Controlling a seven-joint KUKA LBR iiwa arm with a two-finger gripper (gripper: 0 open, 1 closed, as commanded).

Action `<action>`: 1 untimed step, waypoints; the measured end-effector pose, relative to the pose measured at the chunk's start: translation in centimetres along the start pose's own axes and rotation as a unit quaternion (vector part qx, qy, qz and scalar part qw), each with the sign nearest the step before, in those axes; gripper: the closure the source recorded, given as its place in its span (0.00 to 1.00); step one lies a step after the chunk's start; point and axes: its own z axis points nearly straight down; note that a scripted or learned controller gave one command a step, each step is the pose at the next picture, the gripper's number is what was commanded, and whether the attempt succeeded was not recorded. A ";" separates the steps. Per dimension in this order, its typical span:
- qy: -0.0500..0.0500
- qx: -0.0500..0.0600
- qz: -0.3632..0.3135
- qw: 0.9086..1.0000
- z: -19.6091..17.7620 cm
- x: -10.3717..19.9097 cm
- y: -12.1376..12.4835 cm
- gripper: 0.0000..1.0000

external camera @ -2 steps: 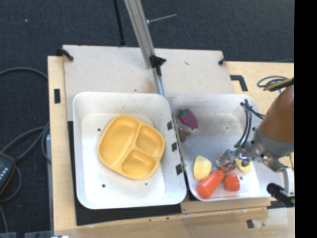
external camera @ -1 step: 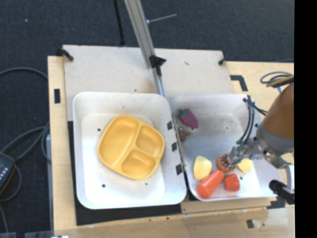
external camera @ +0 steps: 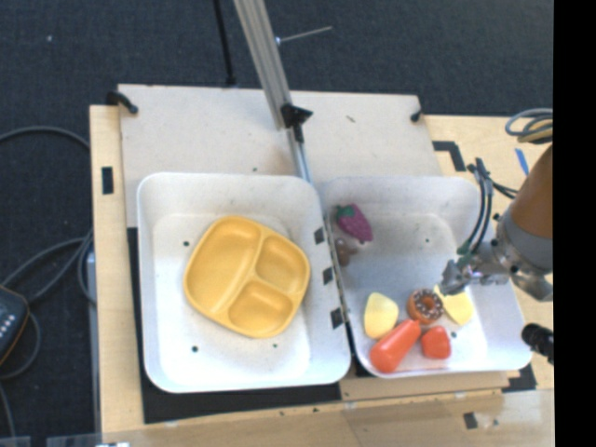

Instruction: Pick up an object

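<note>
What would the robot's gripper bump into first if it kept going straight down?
Probably the pale yellow toy right beneath the gripper, with the brown donut beside it. Depth is hard to judge from this slanted view.

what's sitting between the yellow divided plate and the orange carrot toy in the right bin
In the camera view, the bins' adjoining rims and a pale yellow toy lie between the yellow divided plate and the orange carrot toy.

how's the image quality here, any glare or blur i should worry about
Camera view: even, bright light; the white bins look slightly washed out but without harsh glare. The whole frame is soft and low-resolution, so the small toys by the tool blur together. The yellow tray casts only a faint shadow.
</note>
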 end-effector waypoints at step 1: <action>0.000 0.001 0.000 1.000 -1.9 -0.1 0.2 1.00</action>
